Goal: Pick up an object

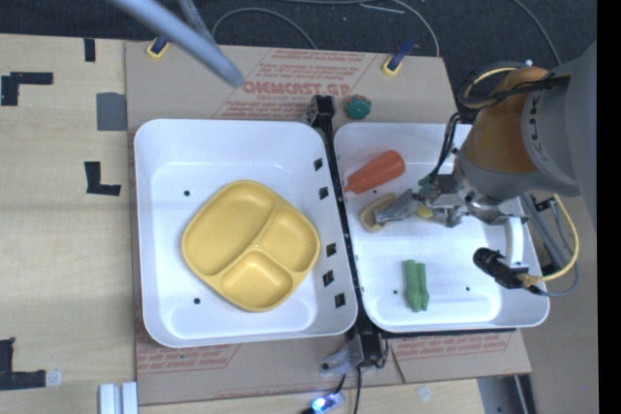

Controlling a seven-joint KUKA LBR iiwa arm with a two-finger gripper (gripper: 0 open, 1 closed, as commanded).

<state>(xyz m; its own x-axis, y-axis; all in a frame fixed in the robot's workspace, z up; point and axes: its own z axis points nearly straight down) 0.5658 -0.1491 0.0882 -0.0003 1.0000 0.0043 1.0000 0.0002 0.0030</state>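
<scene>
The hand (396, 209) – grip state unclear – touches a tan object (375, 213) just below the carrot (375, 171).

Even, fairly bright light is falling from overhead, washing out the left white bin (155, 208) to near glare. Soft, faint shadows are lying beside the yellow plate (250, 244) there. The whole frame is looking slightly soft and grainy.

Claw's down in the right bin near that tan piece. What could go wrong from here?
1. The claw is low at the tan object near the bin's left wall; a push could wedge it there instead of grasping.
2. The orange carrot lies just above; it might get knocked or caught.
3. Loose cables hang by the wrist and may snag the rim.
</scene>
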